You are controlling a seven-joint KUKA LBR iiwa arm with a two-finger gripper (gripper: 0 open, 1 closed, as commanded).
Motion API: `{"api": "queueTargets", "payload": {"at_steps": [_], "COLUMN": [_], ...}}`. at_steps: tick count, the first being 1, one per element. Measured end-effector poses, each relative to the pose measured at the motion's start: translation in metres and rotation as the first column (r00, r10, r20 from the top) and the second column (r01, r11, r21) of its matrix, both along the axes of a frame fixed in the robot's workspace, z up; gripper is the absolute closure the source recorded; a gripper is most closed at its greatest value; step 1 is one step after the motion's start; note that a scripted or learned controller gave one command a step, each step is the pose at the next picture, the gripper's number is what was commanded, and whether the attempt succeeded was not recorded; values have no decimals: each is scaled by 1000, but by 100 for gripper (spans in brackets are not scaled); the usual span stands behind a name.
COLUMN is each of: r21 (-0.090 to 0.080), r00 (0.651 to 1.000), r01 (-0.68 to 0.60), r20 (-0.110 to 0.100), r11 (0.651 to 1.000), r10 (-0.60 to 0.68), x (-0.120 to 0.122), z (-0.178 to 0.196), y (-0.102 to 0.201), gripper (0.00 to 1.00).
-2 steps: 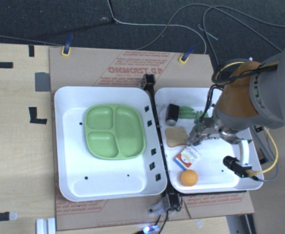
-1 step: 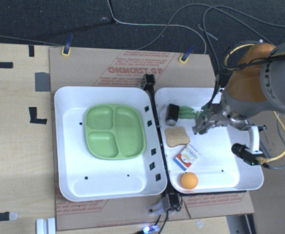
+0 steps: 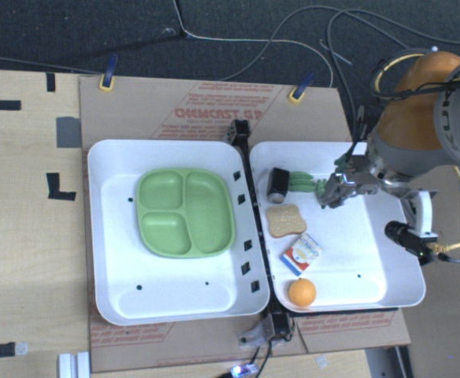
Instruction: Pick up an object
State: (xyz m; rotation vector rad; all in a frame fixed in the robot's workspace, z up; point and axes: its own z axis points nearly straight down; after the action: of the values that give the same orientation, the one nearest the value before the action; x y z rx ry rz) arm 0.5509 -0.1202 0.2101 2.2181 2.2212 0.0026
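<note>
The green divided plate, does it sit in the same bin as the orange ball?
No, the green plate lies in the left bin, while the orange ball sits in the right bin.

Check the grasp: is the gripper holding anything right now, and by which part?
Cannot be told. The gripper sits at the right end of the green-handled brush in the right bin, but its fingertips are too small and blurred to see any hold.

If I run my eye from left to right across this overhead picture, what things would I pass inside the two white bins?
Green divided plate in the left bin → slice of bread in the right bin → the robot's gripper, low over the right bin beside a green thing.
</note>
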Motion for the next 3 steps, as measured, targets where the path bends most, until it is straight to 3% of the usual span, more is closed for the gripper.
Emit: {"api": "queueTargets", "payload": {"at_steps": [1, 3], "r21": [2, 1], "r00": [1000, 1000], "r01": [-5, -5], "r20": [-3, -6], "r11": [1000, 1000], "r10": [5, 5], "x": [-6, -23], "z": [13, 0], "y": [51, 149], "gripper": [100, 100]}}
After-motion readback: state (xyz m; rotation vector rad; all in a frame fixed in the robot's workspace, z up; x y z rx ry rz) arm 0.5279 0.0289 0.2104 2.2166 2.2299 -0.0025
